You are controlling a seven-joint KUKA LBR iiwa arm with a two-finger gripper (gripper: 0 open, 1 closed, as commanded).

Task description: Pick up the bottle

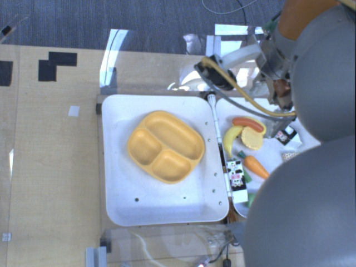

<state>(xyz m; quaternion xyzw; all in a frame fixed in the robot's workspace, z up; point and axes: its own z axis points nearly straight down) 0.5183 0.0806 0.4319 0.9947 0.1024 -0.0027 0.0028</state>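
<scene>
Reaching arm [311, 93]: grey with an orange band, it comes in from the right and covers much of the right bin.
Gripper [280, 96]: it hangs over the far part of the right bin [222, 107], above the sausage; whether it is wide, narrow or holding anything cannot be told.
Bottle [236, 178]: white with black cow patches, it lies lengthwise against the right bin's left wall, well apart from the gripper.
Banana [230, 139]: it sits just beyond the bottle, beside a round yellow piece [251, 139].
Sausage [248, 124]: red, it lies just behind the yellow piece.
Carrot [256, 166]: it lies just right of the bottle.
Left bin [119, 193]: it holds a yellow divided plate [166, 146] near its middle.
</scene>
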